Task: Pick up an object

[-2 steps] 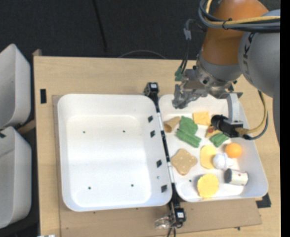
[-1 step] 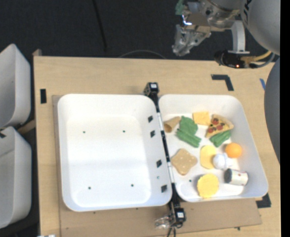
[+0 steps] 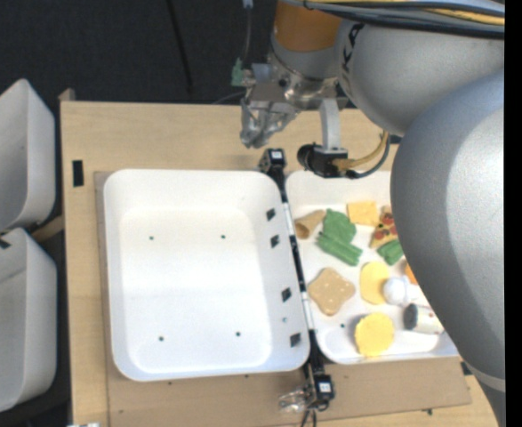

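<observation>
My gripper [image 3: 259, 132] hangs above the bench just behind the far edge of the left bin [image 3: 189, 363], near the divider between the two bins. Nothing shows between its fingers. The right bin [image 3: 332, 350] holds several toy food pieces: a green piece [image 3: 340, 237], a toast-shaped slice [image 3: 331, 291], a yellow disc [image 3: 374, 334], a yellow square [image 3: 362, 212], a brown wedge [image 3: 309, 224] and a white ball [image 3: 395, 289]. The arm's grey body covers the right part of that bin.
The left bin's white floor [image 3: 189, 274] lies below and left of the gripper. Black clips [image 3: 289, 238] line the seam between the bins. White blocks [image 3: 7, 238] stand at the far left of the wooden bench [image 3: 83, 327].
</observation>
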`<state>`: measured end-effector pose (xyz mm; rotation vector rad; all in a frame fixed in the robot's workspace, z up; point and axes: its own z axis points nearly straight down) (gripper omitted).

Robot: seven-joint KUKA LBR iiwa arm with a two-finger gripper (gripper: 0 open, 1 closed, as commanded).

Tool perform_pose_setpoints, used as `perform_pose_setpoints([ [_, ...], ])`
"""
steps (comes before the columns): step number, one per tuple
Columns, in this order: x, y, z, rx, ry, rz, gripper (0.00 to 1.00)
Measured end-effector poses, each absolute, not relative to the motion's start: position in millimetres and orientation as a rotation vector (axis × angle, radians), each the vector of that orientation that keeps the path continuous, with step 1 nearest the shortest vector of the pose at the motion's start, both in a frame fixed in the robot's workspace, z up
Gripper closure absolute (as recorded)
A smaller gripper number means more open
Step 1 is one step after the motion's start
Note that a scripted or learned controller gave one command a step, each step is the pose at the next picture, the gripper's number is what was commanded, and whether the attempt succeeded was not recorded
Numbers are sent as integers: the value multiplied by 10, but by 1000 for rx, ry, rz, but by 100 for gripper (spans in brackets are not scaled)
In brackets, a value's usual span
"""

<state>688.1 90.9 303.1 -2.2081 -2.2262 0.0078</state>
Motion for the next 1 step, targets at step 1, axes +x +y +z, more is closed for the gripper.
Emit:
perform_pose_setpoints([
  [1,6901,1128,4115,-2221,-2233,-17,100],
])
